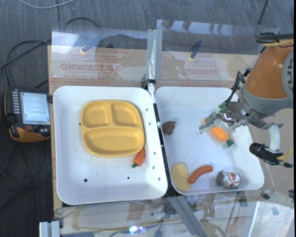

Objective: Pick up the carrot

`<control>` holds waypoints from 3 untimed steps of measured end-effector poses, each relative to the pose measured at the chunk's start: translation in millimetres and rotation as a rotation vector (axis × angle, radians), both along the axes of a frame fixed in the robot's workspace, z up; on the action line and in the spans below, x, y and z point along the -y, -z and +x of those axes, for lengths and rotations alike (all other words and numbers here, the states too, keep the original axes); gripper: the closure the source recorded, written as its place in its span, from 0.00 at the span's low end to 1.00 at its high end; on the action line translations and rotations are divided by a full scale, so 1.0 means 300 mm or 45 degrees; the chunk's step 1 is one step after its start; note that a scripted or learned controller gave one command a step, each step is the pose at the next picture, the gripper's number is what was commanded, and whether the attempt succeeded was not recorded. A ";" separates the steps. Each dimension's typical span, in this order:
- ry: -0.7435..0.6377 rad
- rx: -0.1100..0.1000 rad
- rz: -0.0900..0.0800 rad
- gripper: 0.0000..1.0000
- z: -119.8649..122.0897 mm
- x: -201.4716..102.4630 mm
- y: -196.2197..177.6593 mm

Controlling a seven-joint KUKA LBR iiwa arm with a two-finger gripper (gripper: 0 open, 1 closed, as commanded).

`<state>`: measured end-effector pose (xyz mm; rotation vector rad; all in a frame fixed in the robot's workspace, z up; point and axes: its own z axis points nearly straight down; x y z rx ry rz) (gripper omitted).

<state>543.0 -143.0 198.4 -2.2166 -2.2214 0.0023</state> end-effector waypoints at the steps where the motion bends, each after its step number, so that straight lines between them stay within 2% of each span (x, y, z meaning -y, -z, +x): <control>1: 0.164 0.005 -0.001 0.00 0.160 0.174 0.354; 2: -0.059 0.027 -0.015 0.00 0.092 0.123 0.359; 3: -0.056 0.027 -0.009 1.00 0.097 0.123 0.333</control>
